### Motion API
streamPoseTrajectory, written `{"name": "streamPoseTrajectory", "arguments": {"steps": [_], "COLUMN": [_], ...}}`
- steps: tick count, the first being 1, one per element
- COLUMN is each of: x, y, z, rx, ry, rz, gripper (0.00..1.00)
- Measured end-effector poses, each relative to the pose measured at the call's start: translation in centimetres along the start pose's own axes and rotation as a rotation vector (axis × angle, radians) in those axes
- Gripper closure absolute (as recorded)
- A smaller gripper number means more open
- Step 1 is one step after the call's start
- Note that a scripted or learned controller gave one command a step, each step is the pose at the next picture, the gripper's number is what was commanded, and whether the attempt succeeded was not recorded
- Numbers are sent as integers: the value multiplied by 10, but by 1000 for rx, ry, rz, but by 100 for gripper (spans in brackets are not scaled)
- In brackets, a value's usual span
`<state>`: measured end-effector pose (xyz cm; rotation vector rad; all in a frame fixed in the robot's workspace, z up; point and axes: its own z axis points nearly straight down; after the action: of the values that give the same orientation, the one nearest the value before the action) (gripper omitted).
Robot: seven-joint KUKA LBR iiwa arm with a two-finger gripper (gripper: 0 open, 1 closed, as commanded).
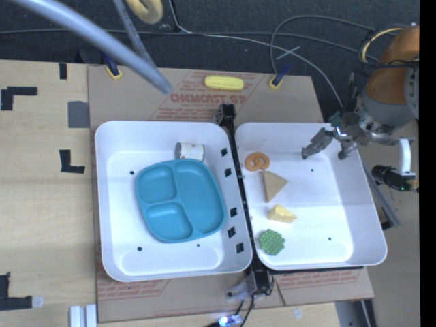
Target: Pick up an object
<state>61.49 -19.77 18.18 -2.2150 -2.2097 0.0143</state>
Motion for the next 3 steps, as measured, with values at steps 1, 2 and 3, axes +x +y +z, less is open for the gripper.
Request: {"name": "streamPoseTrajectory", "arguments": {"steps": [1,2,3], "x": [1,-4,4], "y": [3,3,-3], "z": [-9,35,85], "rx": [-14,-12,-10], "ry": [-3,-4,-3], "rz": [-4,-3,-4], "gripper": [0,0,0]}}
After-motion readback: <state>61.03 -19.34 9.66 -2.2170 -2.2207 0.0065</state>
